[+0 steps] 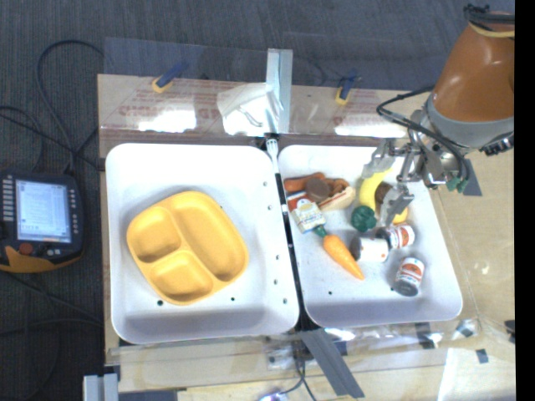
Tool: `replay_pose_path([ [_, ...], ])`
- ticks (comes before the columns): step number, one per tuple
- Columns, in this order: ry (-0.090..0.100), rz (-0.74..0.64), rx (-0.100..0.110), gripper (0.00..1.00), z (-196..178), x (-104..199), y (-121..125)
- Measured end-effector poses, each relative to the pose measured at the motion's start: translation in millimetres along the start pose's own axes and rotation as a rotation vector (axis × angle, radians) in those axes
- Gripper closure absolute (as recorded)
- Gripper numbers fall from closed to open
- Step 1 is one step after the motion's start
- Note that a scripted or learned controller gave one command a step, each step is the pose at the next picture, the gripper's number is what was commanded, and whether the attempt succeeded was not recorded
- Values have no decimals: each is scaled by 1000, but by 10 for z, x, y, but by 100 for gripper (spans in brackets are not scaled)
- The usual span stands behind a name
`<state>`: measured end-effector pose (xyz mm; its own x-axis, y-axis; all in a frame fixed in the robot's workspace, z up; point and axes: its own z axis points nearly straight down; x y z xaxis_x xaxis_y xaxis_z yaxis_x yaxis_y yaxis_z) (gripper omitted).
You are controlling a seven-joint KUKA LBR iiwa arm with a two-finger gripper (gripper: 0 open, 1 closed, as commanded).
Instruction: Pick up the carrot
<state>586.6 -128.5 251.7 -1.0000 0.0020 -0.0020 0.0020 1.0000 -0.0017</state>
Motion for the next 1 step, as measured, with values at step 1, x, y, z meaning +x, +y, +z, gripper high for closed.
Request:
replay_pose_path([
  [1, 0, -68, 0, 0, 1550, 637, -95],
])
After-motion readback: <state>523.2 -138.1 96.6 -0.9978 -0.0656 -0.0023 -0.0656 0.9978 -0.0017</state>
